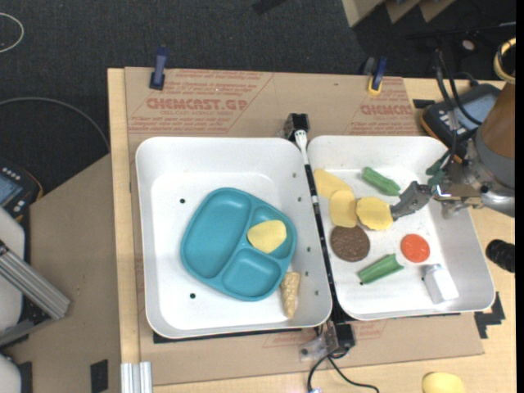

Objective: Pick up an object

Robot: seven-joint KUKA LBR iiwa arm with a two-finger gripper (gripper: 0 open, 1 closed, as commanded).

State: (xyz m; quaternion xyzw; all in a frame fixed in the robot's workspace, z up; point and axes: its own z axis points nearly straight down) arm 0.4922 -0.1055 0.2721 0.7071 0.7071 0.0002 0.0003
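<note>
The gripper (407,203) hangs low over the right bin (458,301), its dark tip just beside a yellow disc (374,213), which lies immediately to the tip's left; whether anything is clasped cannot be told. Relative to that disc, a green cylinder (381,180) lies just above, a brown disc (350,243) below left, an orange disc (415,247) below right. In the left bin (155,219), a teal divided plate (229,244) carries a yellow piece (267,235).
</note>
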